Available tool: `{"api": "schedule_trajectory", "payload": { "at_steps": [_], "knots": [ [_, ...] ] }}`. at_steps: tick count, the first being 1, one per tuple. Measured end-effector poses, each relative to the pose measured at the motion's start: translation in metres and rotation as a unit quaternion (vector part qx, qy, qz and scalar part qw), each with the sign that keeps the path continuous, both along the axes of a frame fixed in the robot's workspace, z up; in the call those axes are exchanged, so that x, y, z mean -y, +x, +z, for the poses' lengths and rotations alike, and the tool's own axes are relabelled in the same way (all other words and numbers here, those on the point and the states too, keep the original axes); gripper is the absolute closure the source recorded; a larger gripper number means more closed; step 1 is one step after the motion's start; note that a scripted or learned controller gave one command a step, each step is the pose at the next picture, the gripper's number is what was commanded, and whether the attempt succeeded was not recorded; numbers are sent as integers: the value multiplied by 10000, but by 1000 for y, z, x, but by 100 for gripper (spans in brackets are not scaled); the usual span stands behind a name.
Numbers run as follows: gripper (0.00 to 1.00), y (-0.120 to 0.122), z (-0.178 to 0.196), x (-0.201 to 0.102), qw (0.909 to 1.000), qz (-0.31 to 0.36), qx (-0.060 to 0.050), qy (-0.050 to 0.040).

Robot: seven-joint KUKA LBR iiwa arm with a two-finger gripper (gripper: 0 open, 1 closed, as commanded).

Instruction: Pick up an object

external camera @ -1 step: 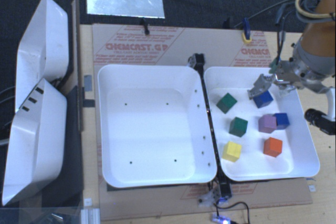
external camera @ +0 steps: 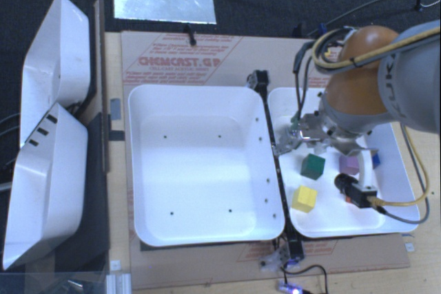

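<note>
Hanging over the right bin [external camera: 400,213], the gripper [external camera: 325,136] is hidden under the wrist; grip state can't be told. Green cube [external camera: 313,166] sits just at its 6 o'clock, purple block [external camera: 350,164] approx 4, yellow cube [external camera: 304,198] farther toward 6. Left bin [external camera: 148,217] lies at 9.

You have two shallow white plastic bins [external camera: 207,231] on a tan cardboard sheet [external camera: 182,58] printed with red lettering. In the right bin sit a dark green cube [external camera: 313,166], a yellow cube [external camera: 304,198] and a pale purple block [external camera: 350,165]; the grey arm [external camera: 413,79] carries an orange band [external camera: 358,72]
</note>
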State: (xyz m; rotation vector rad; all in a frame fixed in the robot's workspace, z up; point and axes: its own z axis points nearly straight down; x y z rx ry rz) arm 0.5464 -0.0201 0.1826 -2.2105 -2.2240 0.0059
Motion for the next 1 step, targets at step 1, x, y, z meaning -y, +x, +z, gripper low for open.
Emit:
{"api": "schedule_trajectory", "payload": {
  "at_steps": [1],
  "knots": [
    [100, 2, 15, 4, 10000, -32, 44, -7]
  ]
}}
